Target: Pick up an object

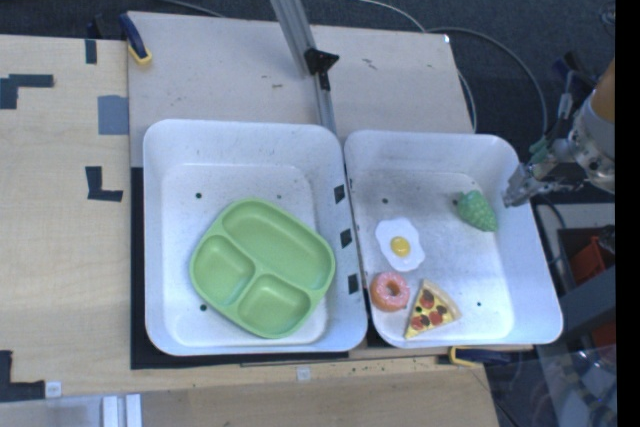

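Where the right bin (500, 150) meets its far right wall, a green toy vegetable (476, 211) lies on the bin floor, its long axis running from upper left to lower right, the narrower end toward the upper left and the bulkier end toward the lower right. It rests near the rim, well apart from the other toys.

Reaching in from the right edge, the arm (600, 140) hangs over the right bin's outer rim, its wrist tilted so the gripper (520, 185) points down and to the left, toward the vegetable. The gripper sits just beside the vegetable, to its upper right; whether they touch I cannot tell. The fingers look dark and close together, yet how far they are parted cannot be told, and nothing is seen between them.

The right bin also holds a fried egg (400, 244) near its middle, a pink donut (389, 292) just below it, and a pizza slice (431, 310) beside the donut toward the near wall. The left bin (160, 215) holds a light green divided plate (262, 267) with three compartments, lying flat.
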Tool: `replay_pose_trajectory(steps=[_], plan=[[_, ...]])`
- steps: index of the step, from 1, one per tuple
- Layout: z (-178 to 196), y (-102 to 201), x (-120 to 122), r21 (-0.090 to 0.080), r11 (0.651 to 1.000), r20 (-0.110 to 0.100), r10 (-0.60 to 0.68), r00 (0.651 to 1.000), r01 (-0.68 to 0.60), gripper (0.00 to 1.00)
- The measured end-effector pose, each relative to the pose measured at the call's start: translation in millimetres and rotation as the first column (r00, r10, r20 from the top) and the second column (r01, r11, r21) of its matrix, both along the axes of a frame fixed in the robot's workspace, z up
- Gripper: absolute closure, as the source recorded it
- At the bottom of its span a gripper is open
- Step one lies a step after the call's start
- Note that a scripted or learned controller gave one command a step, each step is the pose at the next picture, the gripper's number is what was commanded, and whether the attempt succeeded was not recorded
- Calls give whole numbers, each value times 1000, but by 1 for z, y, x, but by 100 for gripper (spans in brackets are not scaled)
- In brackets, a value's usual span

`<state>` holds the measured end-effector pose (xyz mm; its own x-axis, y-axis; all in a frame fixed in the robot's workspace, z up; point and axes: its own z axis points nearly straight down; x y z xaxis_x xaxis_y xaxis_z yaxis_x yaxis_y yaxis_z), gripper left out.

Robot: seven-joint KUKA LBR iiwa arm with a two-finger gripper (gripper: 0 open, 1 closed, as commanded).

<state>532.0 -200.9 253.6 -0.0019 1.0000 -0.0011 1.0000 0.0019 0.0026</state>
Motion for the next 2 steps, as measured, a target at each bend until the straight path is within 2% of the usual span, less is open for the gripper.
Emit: replay_pose_trajectory(steps=[1,2], plan=[[6,53,14,3,1000,-2,5,1000,-5,100],[-8,111,22,3,1000,-4,5,1000,-5,100]])
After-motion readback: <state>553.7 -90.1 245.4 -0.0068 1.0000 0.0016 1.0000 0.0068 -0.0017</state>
